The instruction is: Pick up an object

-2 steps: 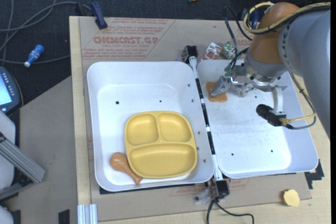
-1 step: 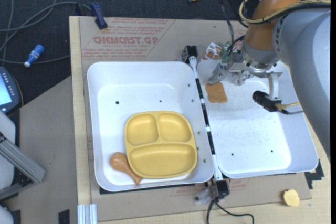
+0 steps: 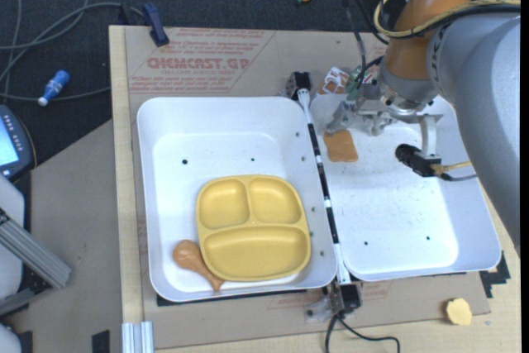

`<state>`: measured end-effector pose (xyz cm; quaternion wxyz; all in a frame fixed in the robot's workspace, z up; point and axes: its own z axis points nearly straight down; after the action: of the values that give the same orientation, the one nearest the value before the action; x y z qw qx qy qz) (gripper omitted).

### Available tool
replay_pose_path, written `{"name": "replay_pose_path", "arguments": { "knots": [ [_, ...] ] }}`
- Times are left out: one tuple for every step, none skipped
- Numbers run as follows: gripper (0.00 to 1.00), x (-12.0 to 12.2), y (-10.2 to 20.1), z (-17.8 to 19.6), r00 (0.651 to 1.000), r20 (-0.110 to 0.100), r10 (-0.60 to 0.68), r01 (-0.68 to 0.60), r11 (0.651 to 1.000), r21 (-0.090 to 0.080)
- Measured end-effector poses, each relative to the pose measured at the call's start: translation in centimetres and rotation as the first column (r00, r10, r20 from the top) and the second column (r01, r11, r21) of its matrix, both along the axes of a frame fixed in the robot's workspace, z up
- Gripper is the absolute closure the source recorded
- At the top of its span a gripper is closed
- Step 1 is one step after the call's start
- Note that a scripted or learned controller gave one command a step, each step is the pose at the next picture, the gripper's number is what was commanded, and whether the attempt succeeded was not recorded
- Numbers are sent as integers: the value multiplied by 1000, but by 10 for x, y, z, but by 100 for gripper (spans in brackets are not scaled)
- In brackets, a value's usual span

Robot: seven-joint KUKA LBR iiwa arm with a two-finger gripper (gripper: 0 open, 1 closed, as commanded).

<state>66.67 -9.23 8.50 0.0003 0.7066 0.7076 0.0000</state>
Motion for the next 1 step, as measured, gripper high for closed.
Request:
{"name": "replay_pose_path", "arguments": {
  "knots": [
    [0, 0, 0, 0, 1000, 0, 0, 0, 1000, 0]
  ]
}}
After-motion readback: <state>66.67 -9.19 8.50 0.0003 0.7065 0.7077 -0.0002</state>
